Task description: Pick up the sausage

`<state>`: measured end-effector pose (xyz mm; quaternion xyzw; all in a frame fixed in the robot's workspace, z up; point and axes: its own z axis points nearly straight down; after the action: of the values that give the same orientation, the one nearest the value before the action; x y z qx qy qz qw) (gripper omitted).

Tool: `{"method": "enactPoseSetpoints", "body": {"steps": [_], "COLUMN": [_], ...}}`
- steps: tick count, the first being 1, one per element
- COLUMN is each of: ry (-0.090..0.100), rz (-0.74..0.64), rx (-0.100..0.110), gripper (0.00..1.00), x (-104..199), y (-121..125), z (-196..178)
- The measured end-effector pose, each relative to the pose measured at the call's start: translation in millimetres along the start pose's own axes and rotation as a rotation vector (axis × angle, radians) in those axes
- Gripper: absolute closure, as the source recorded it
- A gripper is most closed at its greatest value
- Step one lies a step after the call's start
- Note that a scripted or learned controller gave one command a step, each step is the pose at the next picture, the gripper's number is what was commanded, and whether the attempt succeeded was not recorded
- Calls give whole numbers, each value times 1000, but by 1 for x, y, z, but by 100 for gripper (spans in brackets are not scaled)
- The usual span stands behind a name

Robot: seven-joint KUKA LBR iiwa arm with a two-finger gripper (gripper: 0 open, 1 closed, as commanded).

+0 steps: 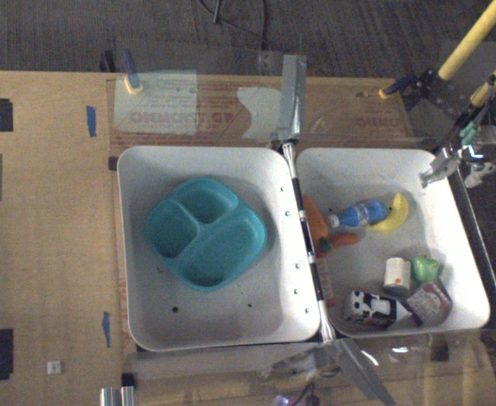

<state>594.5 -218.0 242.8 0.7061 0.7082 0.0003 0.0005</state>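
Sausage (339, 241) lies at right bin's (476, 265) left wall, beside carrot (315, 218) and bottle (358, 215). My hand (441, 169) hovers far-right; can't tell if apart. Risk: grabbing carrot instead, bc crowded.

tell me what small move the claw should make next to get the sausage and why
Probably a sweep toward the bins' divider. The claw sits at the right bin's far right corner, while the sausage lies by the orange carrot near the divider, just below the blue bottle and banana.
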Motion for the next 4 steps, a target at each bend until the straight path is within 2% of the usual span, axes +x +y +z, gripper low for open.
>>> {"method": "enactPoseSetpoints", "body": {"steps": [1, 2, 3, 4], "ry": [1, 0, -2, -1], "rz": [336, 986, 1321, 1163], "rx": [3, 7, 4, 3], "gripper": [0, 0, 0, 0], "x": [37, 100, 155, 184], "y": [-27, -71, -54, 36], "z": [20, 59, 59, 58]}}
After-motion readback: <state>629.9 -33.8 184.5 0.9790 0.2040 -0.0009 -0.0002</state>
